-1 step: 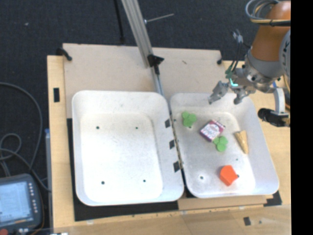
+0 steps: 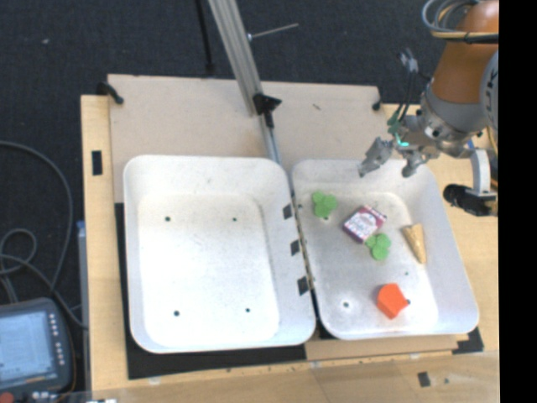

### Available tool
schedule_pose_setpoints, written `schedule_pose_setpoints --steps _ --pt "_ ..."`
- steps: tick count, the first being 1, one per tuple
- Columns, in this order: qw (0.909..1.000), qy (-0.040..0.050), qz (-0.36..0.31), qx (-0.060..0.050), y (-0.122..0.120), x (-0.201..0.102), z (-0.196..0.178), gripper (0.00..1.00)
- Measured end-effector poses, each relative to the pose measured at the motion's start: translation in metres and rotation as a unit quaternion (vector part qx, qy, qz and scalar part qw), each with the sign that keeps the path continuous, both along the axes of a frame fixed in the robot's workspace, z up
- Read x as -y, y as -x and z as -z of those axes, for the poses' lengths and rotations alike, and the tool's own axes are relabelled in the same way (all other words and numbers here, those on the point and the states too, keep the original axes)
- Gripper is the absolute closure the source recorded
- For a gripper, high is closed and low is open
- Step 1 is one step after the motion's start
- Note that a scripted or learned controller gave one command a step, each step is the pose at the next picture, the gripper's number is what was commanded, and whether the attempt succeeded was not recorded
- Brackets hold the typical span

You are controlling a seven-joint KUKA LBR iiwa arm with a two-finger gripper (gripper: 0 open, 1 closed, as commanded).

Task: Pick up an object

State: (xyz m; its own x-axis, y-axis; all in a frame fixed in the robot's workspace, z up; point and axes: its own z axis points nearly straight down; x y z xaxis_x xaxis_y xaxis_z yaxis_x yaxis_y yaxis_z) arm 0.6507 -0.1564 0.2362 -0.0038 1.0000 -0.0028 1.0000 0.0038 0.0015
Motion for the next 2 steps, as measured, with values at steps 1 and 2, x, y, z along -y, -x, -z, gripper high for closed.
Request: schedule_pose_setpoints --steps 1,2 --pt "1.0 -0.0006 0.0 -0.002 -0.003 -0.008 0.053 0.0" --pt "1.0 -0.0007 0.0 -0.003 0.004 -0.015 0.108 0.0"
